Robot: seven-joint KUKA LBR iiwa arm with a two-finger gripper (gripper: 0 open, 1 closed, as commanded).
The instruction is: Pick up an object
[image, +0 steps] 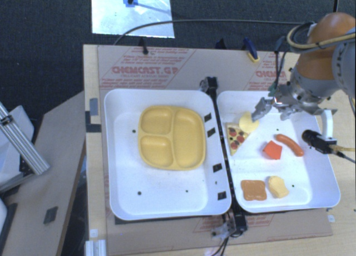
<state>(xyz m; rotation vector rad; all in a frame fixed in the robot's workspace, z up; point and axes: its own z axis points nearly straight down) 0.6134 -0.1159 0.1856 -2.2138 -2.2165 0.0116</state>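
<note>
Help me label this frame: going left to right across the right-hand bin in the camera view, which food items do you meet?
Pizza slice → toast → orange-red block → sausage. I left out the yellow wedge and the pale yellow piece beside the toast, since each overlaps a neighbour's span.

Robotics lab. My surface (167, 63) is a board under printed protective film, carrying two white bins (128, 193) clipped side by side. Loose cables (222, 22), an aluminium extrusion (22, 146) at one edge, dark carpet (44, 38) beyond.
</note>
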